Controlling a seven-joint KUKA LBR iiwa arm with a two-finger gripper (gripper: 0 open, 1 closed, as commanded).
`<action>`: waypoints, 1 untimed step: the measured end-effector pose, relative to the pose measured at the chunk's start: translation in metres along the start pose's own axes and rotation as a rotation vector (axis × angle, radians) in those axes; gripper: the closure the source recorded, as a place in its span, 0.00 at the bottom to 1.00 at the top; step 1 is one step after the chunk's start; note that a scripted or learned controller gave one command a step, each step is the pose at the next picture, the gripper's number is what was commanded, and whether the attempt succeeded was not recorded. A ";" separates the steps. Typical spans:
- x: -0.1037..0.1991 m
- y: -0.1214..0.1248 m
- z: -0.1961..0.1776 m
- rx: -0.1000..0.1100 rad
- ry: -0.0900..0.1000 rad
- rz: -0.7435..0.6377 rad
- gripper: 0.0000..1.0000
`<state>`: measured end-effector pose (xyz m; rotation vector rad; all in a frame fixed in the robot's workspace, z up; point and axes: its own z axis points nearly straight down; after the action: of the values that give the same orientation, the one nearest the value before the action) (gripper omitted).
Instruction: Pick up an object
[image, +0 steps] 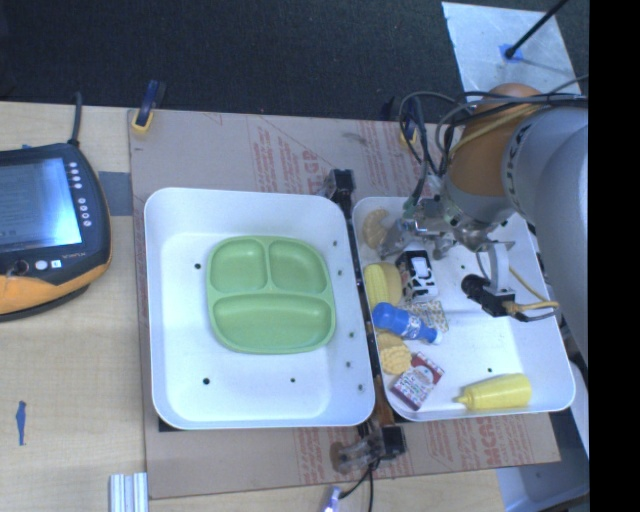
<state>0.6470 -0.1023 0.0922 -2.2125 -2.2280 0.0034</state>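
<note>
Divided plate (270, 295) in left bin (170, 215); bottle (405, 321), packets, mustard bottle (495, 392) in right bin (535, 345); tablet (45, 225) far left.

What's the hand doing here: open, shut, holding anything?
Hand: low over the far end of the right bin, above the clutter of small items; open or shut cannot be told from this view, and no object is visibly held.

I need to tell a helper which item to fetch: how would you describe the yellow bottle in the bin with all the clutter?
Start at the right-hand white bin, the one under the arm. Go to its near edge, on the right side: the yellow squeeze bottle lies there on its side. It sits apart from the pile along the bin's left wall, and its pointed nozzle faces the red packet.
</note>
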 end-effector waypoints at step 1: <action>0.007 0.009 0.000 0.003 0.001 0.001 0.00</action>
<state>0.6558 -0.0954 0.0919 -2.2114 -2.2251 0.0054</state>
